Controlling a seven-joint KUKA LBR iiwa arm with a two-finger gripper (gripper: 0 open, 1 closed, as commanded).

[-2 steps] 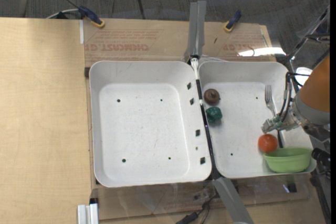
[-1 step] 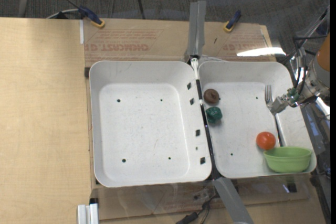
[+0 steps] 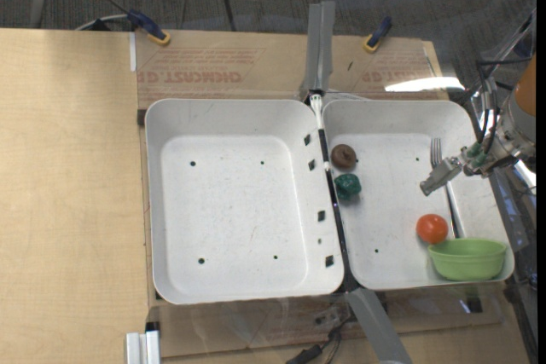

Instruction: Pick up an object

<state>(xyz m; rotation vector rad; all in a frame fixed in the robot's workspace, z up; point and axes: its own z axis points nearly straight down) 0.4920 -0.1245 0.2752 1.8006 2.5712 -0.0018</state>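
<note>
— Two bins sit side by side, and everything loose lies in the right bin. What is closest to the camera there?

— A green bowl, in the near corner of that bin, against its front wall. Just beyond the bowl, almost touching its rim, lies an orange-red ball.

— And the silver piece?

— A metal fork lies along the bin's floor, its handle running back toward the bowl and its tines pointing to the far wall.

— Where is the gripper?

— Over the same bin, reaching in from its outer side. A grey finger slants down just beside the fork's neck, beyond the ball. Whether the jaws are open or closed I cannot tell, and nothing shows between them.

— So the ball is not under it?

— No, the ball lies nearer the camera than the fingertip, close but apart.

— Anything else?

— By the bin's inner wall, well apart from the gripper, a teal lump, and just beyond it a brown round object. The left bin adjoins that wall.
</note>
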